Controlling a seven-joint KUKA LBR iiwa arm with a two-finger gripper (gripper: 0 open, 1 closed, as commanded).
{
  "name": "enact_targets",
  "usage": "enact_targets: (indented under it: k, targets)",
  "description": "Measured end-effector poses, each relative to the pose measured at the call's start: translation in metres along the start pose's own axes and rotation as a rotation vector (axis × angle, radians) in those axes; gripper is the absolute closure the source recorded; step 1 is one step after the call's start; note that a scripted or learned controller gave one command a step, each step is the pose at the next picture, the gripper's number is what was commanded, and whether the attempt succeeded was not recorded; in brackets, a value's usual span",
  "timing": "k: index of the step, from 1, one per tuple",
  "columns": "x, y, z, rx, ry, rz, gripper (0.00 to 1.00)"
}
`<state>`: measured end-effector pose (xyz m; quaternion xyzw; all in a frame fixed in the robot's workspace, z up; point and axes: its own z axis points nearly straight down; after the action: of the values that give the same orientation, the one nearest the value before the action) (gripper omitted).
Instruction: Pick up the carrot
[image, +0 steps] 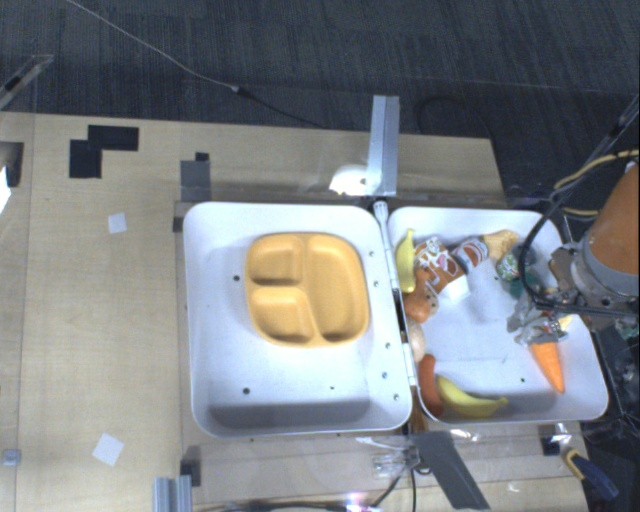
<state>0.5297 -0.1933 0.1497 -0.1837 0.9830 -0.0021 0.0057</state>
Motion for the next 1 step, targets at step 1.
enact_targets:
  k: [1]
  targets:
    - [0.0246, -0.0037, 0.0486, -0.004, 0.004, -0.224, 1.0]
